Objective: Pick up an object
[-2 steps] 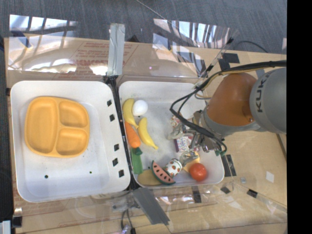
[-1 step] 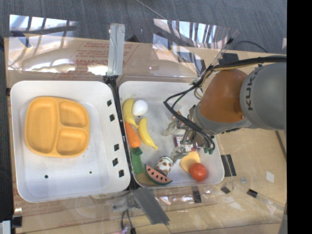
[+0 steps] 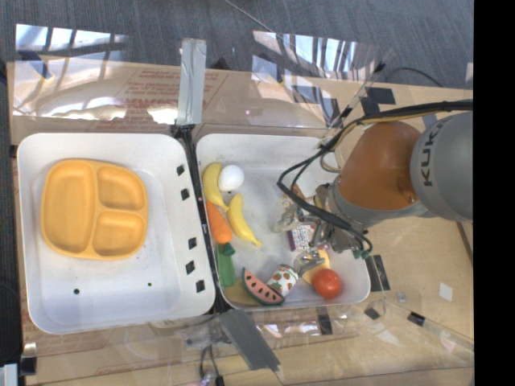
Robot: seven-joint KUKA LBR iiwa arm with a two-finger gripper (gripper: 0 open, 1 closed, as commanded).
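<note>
2 white bins sit side by side on the desk (image 3: 418, 296). The left bin (image 3: 48, 296) holds an orange divided plate (image 3: 94, 208). The right bin (image 3: 257, 155) is crowded: a white egg (image 3: 231, 178) touching a yellow banana (image 3: 211, 185), a second banana (image 3: 241, 219), a carrot (image 3: 220, 224), a green piece (image 3: 227, 265), a watermelon slice (image 3: 261, 287) and a tomato (image 3: 326, 283). Cables hang over the claw (image 3: 310, 244), low above small toys near the tomato; its grip cannot be told.
</note>
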